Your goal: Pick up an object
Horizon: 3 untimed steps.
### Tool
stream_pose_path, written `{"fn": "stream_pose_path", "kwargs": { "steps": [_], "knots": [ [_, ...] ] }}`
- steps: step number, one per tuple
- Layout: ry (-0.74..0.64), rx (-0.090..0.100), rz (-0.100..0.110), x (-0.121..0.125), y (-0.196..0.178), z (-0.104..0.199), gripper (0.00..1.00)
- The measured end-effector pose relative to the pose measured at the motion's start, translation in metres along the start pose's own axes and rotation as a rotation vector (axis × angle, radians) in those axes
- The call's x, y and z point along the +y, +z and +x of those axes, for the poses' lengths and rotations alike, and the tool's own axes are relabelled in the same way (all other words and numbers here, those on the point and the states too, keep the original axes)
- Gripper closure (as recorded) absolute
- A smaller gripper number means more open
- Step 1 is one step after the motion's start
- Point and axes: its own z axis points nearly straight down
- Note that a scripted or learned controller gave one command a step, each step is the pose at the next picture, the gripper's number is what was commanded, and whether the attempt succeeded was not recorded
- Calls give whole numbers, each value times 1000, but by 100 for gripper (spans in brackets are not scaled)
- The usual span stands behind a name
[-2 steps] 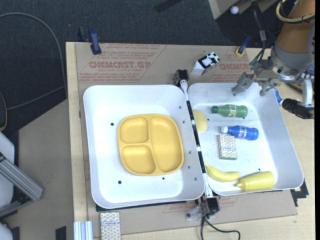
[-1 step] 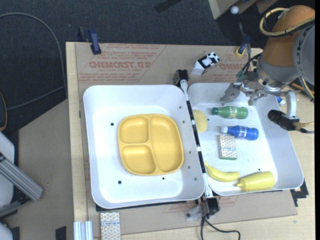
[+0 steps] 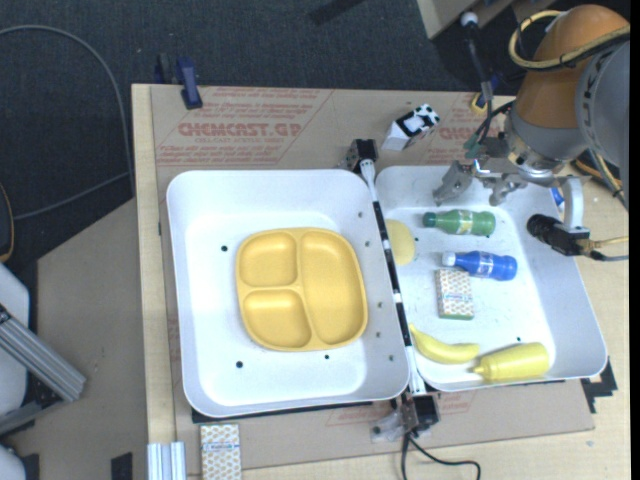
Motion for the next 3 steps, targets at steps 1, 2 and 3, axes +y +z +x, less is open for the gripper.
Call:
{"fn": "stream_pose_path", "kwargs": {
  "steps": [1,2,3],
  "knots": [
    [2,0,3,-20,48,0,0],
    [0,-1,-2,7,-30,6,0],
    [2,1,3,-42,-11,1,0]
  ]
}}
